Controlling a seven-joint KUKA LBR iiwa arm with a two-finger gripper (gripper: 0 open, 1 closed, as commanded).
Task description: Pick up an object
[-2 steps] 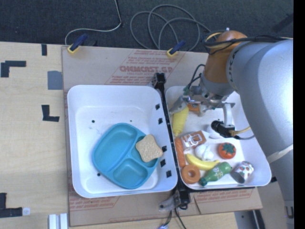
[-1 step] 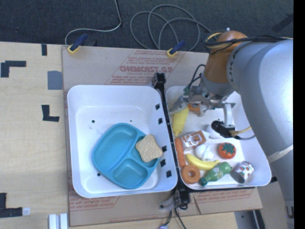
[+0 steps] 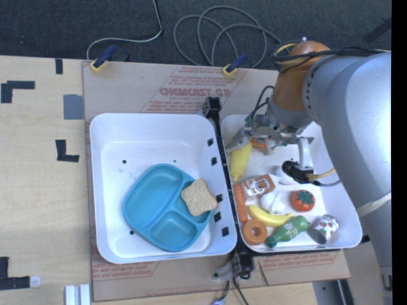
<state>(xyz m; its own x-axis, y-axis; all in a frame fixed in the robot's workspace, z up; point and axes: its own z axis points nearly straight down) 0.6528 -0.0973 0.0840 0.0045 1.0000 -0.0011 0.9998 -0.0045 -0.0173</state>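
The gripper (image 3: 262, 138) was seen lowered into the far end of the right bin (image 3: 348, 216); whether it was spread or pressed together could not be told. Just beside it, toward the divider, a yellow object (image 3: 239, 161) was lying. Nearer the camera, a small printed packet (image 3: 257, 185), a carrot (image 3: 239, 200), a banana (image 3: 270, 216), a tomato (image 3: 303, 200), a doughnut (image 3: 254, 232) and a green bottle (image 3: 287, 230) were crowded together. In the left bin (image 3: 108, 170), a blue divided plate (image 3: 162, 208) was resting, with a slice of toast (image 3: 199, 197) laid on its right edge.

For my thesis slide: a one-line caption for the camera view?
Arm's pincer low over the right bin of toy food; blue tray in left bin.
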